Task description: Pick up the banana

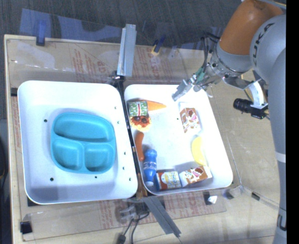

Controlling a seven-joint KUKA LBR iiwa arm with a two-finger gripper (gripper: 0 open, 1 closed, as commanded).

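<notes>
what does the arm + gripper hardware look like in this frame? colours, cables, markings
The arm is grey with a rounded orange band above the wrist; dark lettering, cut off by the frame, runs along the grey link. A black knob-like fitting sticks out from a white bracket on its side. Thin dark cables loop by the wrist. The gripper is small, metallic grey, with a greenish part near its base.

I see two white bins side by side. The left bin [30,136] holds a blue tray [82,142] (it has three parts). In the right bin [218,151] lie a carrot [154,105], a blue bottle [149,168] and some small packets [189,119].
</notes>
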